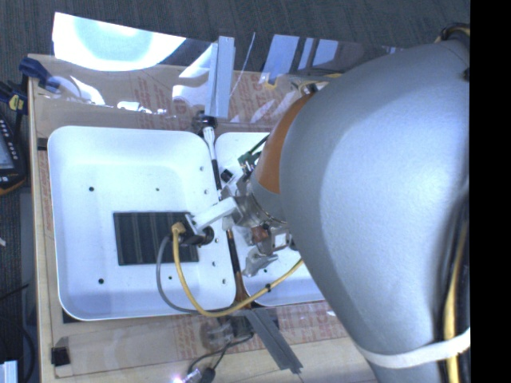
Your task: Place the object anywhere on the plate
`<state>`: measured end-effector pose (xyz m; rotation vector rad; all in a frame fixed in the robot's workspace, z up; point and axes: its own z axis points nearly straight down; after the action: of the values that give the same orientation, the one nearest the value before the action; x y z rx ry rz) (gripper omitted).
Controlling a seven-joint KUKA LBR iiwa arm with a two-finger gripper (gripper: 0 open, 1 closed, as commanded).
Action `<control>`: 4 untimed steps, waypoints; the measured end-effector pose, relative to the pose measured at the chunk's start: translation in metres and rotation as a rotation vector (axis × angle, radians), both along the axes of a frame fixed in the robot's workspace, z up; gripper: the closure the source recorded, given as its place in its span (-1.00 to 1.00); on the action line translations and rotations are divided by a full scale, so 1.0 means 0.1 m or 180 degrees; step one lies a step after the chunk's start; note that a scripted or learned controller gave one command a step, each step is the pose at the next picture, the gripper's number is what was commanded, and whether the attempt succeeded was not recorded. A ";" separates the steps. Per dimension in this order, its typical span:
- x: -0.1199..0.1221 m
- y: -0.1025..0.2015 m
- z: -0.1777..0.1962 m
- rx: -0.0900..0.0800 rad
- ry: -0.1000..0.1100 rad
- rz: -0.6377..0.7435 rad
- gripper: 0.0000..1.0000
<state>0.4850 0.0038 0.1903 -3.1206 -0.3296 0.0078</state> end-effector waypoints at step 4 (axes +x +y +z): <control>1.65 1.42 1.14 0.0007 -0.0021 0.2887 1.00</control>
<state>0.6501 0.1462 0.3042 -2.6617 -1.6638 -0.0007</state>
